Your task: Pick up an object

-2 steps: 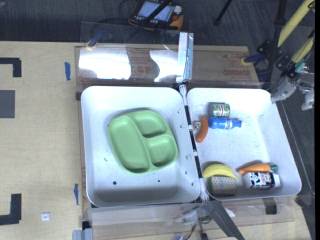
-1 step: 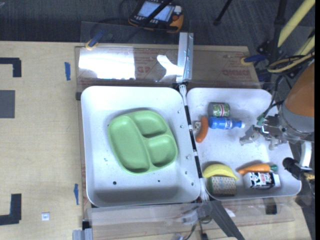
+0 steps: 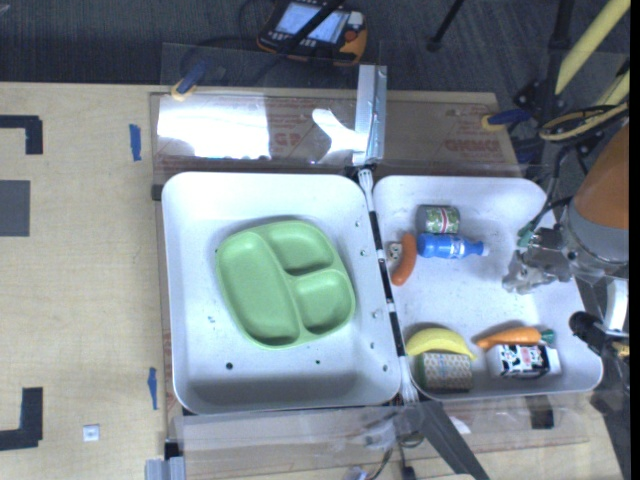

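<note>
While the pick was not yet made, the left bin (image 3: 190, 268) held a green divided plate (image 3: 285, 283). Near the right bin's (image 3: 480, 193) right edge hung the claw (image 3: 532, 268), apparently gripping nothing; how wide it stood I could not tell. Nearest, towards the middle, lay a blue bottle (image 3: 452, 247) beside a green can (image 3: 438, 218), untouched.

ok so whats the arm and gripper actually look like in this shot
The arm comes in at the right edge: a rounded grey body with a broad orange band above the wrist. Below it sits the gripper, a compact metallic grey block with short silvery fingers and small dark fittings. Black parts of the mount and dark cabling show just beneath it.
</note>
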Controlling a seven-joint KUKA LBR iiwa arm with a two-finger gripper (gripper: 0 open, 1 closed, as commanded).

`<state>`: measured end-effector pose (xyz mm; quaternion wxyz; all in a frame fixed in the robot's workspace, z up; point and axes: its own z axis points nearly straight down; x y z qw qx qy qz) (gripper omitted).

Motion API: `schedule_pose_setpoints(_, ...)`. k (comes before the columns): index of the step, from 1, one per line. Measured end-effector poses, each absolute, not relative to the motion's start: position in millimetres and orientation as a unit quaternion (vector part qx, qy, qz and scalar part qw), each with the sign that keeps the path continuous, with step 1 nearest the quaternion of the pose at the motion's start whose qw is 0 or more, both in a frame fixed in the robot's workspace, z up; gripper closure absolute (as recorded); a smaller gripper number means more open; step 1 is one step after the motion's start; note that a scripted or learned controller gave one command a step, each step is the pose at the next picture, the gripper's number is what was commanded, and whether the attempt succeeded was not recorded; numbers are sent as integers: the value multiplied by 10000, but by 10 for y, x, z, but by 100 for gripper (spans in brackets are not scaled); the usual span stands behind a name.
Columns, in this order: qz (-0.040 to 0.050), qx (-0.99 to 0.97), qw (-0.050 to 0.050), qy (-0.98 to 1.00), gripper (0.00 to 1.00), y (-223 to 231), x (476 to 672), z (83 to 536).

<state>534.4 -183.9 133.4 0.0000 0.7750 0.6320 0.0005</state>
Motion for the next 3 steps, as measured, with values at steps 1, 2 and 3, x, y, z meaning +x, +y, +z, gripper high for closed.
schedule_pose_setpoints(1, 18, 8449, 3, 5350, 100, -2001, 4853, 870)
schedule_pose_setpoints(2, 4, 6953, 6, 7187, 100, -1700, 4913, 2104)
schedule_pose_setpoints(3, 0, 7303, 8, 6831, 100, -1904, 4799, 2856)
